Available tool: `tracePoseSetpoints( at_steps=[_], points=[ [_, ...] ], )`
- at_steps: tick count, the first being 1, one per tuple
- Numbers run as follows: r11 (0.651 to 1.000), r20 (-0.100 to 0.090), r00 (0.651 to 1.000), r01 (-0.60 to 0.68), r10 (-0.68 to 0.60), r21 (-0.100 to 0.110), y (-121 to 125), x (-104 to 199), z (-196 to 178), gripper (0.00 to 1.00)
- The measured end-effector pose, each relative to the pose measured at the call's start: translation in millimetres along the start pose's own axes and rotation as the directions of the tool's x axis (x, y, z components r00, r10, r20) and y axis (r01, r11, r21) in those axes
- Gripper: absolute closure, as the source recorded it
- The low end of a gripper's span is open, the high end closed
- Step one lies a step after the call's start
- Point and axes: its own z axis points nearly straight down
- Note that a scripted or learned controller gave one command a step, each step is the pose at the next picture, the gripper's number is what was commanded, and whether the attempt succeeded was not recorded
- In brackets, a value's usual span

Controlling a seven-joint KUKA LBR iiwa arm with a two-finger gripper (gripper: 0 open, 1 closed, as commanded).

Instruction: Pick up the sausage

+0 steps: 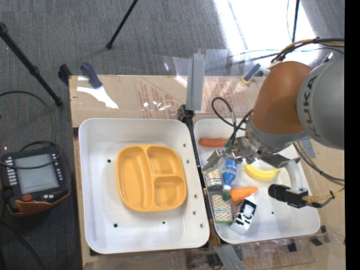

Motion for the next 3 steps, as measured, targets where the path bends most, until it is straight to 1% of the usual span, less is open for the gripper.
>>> tracePoseSetpoints(
  at_steps=[1, 2, 3],
  points=[
    [1.000, 0.000, 1.000, -0.010, 0.010, -0.001, 67.0, -51.9, 11.6, 0.00],
    [1.000, 0.000, 1.000, 0.012, -0.012, -0.001, 82.0, -86.2, 110.8, 0.00],
    [0.999, -0.001, 0.999, -0.038, 0.038, -0.002, 70.5, -96.4, 110.3, 0.00]
  ],
)
